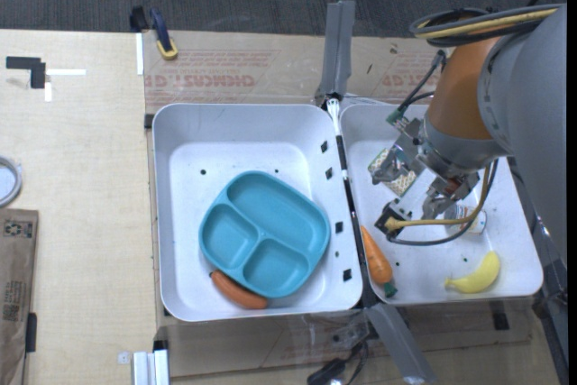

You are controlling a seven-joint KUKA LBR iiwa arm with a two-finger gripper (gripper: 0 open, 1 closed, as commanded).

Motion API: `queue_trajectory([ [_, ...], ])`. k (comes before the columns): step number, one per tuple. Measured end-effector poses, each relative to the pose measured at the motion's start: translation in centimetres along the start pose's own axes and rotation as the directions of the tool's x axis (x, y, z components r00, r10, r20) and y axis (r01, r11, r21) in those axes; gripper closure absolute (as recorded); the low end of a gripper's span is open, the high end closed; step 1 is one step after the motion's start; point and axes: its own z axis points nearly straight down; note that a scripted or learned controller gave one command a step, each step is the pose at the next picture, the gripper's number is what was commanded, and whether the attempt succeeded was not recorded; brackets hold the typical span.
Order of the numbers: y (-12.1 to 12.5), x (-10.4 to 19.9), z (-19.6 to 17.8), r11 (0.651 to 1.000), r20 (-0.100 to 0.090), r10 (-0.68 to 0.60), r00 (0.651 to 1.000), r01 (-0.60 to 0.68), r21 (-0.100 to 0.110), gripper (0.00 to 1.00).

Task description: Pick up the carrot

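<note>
Nearest you, along the front wall of the right bin [518,288], lies the carrot [376,259]: orange, slanting, its green stub end down at the front left corner, its body just beside the wall shared with the left bin [167,194]. Nothing rests on it. To its right in the same bin, near the front right corner, you have a yellow banana [475,275], well apart from the carrot.

In the left bin, a second orange piece [238,290], much like a carrot or sausage, lies at the front, partly tucked under the rim of a blue divided plate [263,233] with three compartments. You cannot tell from here which it is.

Farther back over the right bin hangs the gripper [424,203], coming in from the right under the grey arm and its orange band [462,95]. It sits above and behind the carrot, near it but not touching. A looped cable [433,236] hangs beneath the wrist, between the gripper and the carrot's upper end. You cannot tell how the jaws stand; the wrist and cabling hide them. No object is visible between them.

Farthest back, on the counter [72,149] behind the bins, a blue-and-yellow clamp [161,33] lies by the cardboard sheet [234,68], and a grey post [338,50] stands where the two bins meet.
</note>
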Motion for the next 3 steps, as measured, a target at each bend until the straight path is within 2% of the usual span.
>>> queue_trajectory([
  [1,-5.4,-2.0,0.0,0.993,-0.001,-0.116,0.993,0.116,0.002,0.00],
  [2,-8.1,0.5,0.0,0.990,-0.001,-0.143,0.990,0.143,0.000,0.00],
  [3,-9.2,1.6,-0.1,0.981,-0.001,-0.192,0.981,0.192,-0.001,0.00],
])
